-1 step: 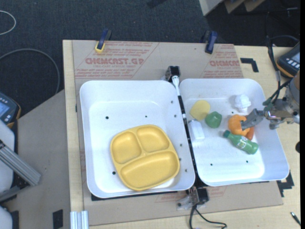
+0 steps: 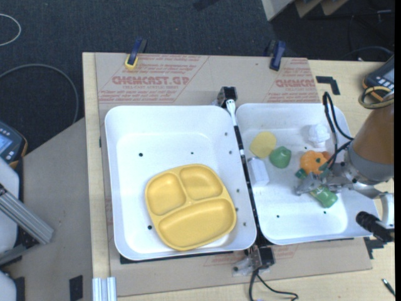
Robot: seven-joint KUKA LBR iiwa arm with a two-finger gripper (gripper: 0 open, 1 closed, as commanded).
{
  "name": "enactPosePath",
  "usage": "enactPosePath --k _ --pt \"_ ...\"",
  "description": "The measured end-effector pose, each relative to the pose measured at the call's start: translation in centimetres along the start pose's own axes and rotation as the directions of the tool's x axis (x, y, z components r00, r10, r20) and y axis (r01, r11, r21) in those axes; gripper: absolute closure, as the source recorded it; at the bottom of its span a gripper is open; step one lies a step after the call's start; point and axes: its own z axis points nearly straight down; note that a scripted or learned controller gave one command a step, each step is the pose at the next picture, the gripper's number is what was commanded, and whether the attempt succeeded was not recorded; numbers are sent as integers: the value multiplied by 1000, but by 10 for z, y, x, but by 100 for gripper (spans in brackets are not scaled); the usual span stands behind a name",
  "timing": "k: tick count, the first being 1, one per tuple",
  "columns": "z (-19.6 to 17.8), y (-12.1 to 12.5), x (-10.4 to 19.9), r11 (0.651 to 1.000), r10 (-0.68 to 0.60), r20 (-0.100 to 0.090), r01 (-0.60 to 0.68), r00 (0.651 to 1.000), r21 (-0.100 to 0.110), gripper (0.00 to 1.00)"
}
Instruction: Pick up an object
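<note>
The right bin [image 2: 294, 229] holds several small objects. A yellow lump [image 2: 263, 143] and a green round piece [image 2: 280, 157] lie near its left wall, next to a flat white piece [image 2: 258, 172]. An orange object [image 2: 310, 161] sits further right, and a pale clear object [image 2: 316, 132] lies near the back. My gripper [image 2: 311, 184] is low in this bin, just below the orange object. A small green object [image 2: 326, 198] lies right beside and under the gripper's grey body; whether it is held is hidden.
The left bin [image 2: 125, 162] contains a yellow divided plate [image 2: 190, 205] towards its front. A black cable [image 2: 330, 121] runs from the arm over the right bin's back corner. Blue clamps hold the cardboard at the bench's far edge.
</note>
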Motion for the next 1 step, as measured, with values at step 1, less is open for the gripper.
enactPosePath --k 1 --pt "-6 74 94 1000 -13 5 13 1000 -17 0"
